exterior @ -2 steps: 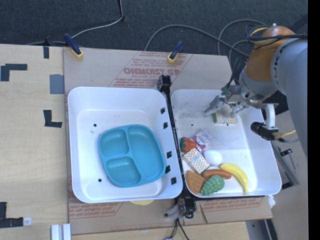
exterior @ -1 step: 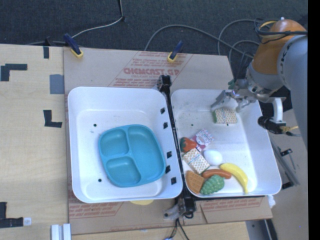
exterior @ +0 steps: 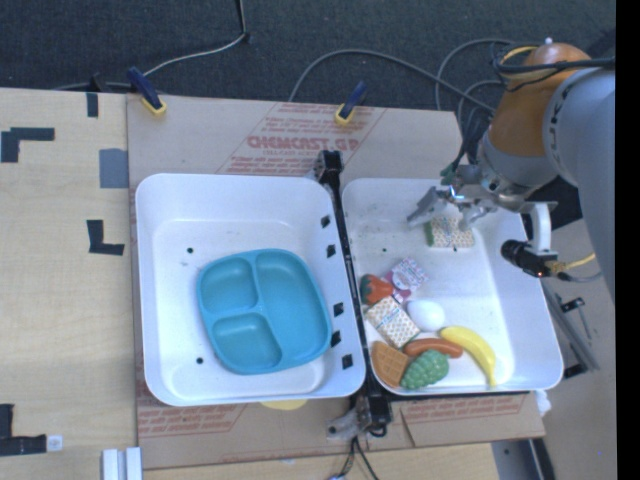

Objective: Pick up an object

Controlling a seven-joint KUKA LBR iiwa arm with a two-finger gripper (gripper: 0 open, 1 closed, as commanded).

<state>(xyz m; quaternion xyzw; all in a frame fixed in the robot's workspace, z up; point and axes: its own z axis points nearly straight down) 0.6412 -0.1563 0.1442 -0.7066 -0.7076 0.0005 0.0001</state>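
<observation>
Right bin (exterior: 520,298) held a toy pile at its near end: banana (exterior: 473,349), white egg (exterior: 427,314), sausage (exterior: 432,347), green leafy piece (exterior: 424,369), checkered wafer (exterior: 392,321), wrapped candy (exterior: 408,275). Blue divided plate (exterior: 262,308) sat in the left bin (exterior: 160,268). The arm (exterior: 545,118) reached over the right bin's far end; gripper (exterior: 447,208) spread open, nothing between its fingers. A small green-and-tan checkered block (exterior: 450,234) lay just below it, well apart from the pile.

So the small checkered toy sandwich (exterior: 449,234), green along one edge, sits right under the gripper (exterior: 447,208) on the bin floor, looks tilted. Everything else, banana (exterior: 474,349) included, is piled well away from the gripper.
</observation>
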